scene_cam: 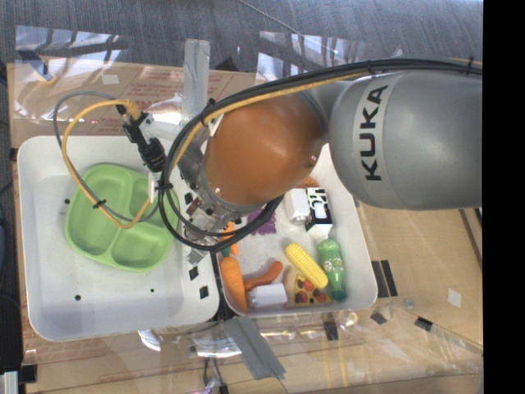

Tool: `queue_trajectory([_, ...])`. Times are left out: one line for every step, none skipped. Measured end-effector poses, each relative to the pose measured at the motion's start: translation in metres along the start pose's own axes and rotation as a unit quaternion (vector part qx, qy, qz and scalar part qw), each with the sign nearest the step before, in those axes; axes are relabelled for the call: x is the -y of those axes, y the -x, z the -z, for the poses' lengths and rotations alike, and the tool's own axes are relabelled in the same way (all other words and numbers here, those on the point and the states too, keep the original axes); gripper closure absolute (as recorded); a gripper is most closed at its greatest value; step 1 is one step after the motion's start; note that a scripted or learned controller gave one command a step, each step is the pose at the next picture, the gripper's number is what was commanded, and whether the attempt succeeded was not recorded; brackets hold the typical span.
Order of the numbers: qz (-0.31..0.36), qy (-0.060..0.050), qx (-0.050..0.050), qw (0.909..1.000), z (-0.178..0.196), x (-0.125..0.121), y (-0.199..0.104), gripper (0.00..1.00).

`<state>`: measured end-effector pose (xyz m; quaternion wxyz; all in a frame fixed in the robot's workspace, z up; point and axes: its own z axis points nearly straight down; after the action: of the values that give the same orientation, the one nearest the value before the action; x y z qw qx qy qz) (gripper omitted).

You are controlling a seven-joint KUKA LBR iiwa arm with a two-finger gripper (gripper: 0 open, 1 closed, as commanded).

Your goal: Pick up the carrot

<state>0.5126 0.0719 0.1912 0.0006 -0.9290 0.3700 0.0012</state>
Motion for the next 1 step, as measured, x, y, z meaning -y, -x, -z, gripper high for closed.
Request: queue_trajectory([0.099, 0.0, -0.001, 0.9951, 0.062, -0.0386, -0.0744, 1.0])
